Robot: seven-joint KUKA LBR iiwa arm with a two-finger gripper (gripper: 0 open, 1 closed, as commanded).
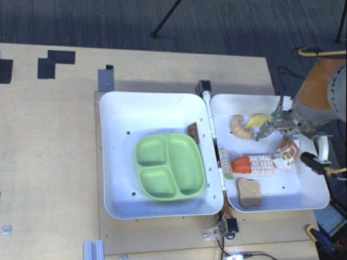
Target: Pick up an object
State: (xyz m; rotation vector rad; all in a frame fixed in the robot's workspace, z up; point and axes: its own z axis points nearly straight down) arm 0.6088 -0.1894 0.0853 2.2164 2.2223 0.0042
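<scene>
The table is carrying two shallow white bins side by side, and the left bin is holding a green divided plate with a small brown piece lying just beside its upper right corner. The right bin is holding the loose objects that the task could be aiming at: a slice of brown bread near the front, an orange-and-white packet in the middle, a white and brown wrapped item to its right, and a tan pastry-like piece touching a yellow object toward the back. The arm is reaching in from the right, and the gripper is hovering low just beside the yellow object, its slim dark fingers looking spread apart with nothing visibly caught between them. Judging from this, the pick is not yet done: the approach seems nearly finished, while closing and lifting are left. Whether a fingertip is already touching the yellow object is hard to make out, and the arm is cut off at the frame's edge.
</scene>
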